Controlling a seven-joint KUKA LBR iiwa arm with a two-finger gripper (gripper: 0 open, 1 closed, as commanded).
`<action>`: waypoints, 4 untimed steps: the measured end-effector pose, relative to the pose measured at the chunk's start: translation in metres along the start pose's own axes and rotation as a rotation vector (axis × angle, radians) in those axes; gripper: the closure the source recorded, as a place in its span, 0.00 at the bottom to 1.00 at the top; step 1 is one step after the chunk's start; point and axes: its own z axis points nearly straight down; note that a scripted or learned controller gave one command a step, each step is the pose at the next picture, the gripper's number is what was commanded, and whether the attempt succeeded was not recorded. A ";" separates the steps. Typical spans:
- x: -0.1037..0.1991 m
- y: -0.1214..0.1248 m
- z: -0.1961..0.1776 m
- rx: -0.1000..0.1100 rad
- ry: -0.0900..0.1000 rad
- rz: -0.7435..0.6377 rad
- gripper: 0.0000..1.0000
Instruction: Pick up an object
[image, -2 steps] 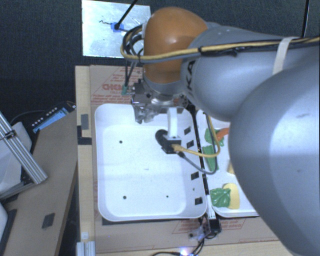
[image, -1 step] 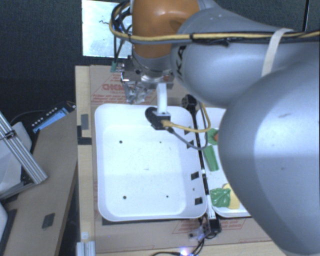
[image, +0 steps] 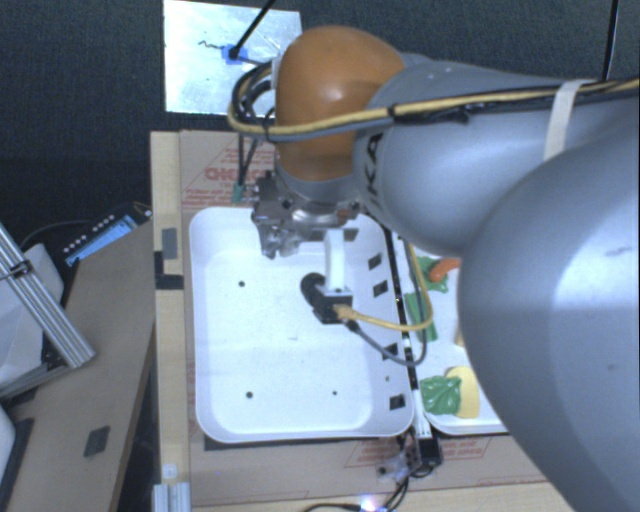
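My gripper (image: 273, 240) hangs over the far part of the left white bin (image: 270, 370), just inside its back rim, under the orange wrist band. Nothing shows between it and the bin floor. In the right bin (image: 468, 428), mostly hidden by the grey arm, lie a green object (image: 438, 396) with a yellow object (image: 466, 384) beside it near the front. An orange and green object (image: 436, 268) lies farther back.
The big grey arm covers most of the right bin and the right side of the view. A cardboard sheet (image: 205, 175) lies under the bins. A metal frame (image: 40, 310) stands off the bench at the left.
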 end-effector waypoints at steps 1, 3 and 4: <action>0.011 0.070 -0.024 -0.013 0.003 -0.003 1.00; 0.012 0.077 -0.033 -0.013 0.004 -0.004 1.00; 0.011 0.074 -0.055 -0.009 0.003 -0.004 1.00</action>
